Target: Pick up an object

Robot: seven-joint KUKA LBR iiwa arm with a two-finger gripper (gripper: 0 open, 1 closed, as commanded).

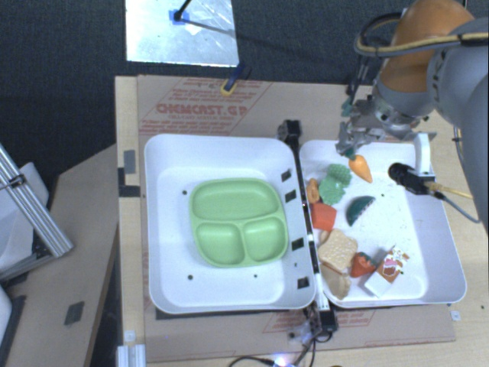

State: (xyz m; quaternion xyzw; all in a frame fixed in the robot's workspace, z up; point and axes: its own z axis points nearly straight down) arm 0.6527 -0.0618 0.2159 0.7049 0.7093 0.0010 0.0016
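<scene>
Bench (191, 102): a brown board that carries two shallow white bins side by side, with red print along its far edge.
Arm (447, 60): grey with an orange band, it comes in over the far right corner of the bench and bends down to the right bin.
Left bin (164, 174): white; it holds a green tray.
Right bin (435, 258): white; it holds many small toy foods.
Green tray (238, 222): light green with three compartments, it lies flat in the middle of the left bin.
Gripper (353, 148): it hangs low over the far left corner of the right bin, just above the thick end of the carrot. I cannot tell if the jaws are apart or together, because the wrist hides them.
Bread slice (337, 252): tan, near the left wall of the right bin, towards the near edge.
Green leafy piece (334, 183): near the left wall, just beside the carrot.
Carrot (361, 168): orange, it lies tilted in the far left part of the right bin, right under the gripper; I cannot tell if they touch.
Dark green wedge (359, 208): near the middle of the right bin.
Red block (324, 217): between the leafy piece and the bread slice.
</scene>
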